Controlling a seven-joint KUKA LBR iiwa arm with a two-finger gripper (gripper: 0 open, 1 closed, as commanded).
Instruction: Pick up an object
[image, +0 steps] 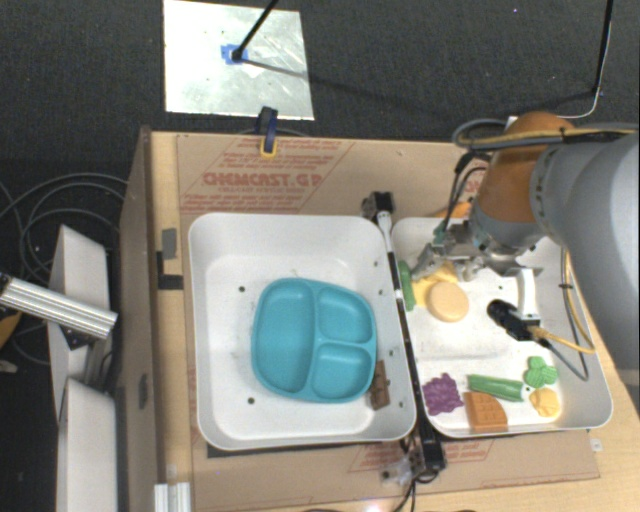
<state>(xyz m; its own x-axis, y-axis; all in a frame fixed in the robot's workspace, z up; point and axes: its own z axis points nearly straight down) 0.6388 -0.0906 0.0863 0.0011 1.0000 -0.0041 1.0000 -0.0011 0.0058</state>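
Reaching into the right bin (462, 348), your gripper (452, 264) stands just beside the yellow round piece (448, 302) — you cannot tell whether it is open or closed. Purple grapes (441, 392) lie well apart.

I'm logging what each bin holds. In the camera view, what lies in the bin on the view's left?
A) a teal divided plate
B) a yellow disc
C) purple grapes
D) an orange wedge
A: the teal divided plate lies flat on the floor of the left bin, while the purple grapes lie in the right bin.
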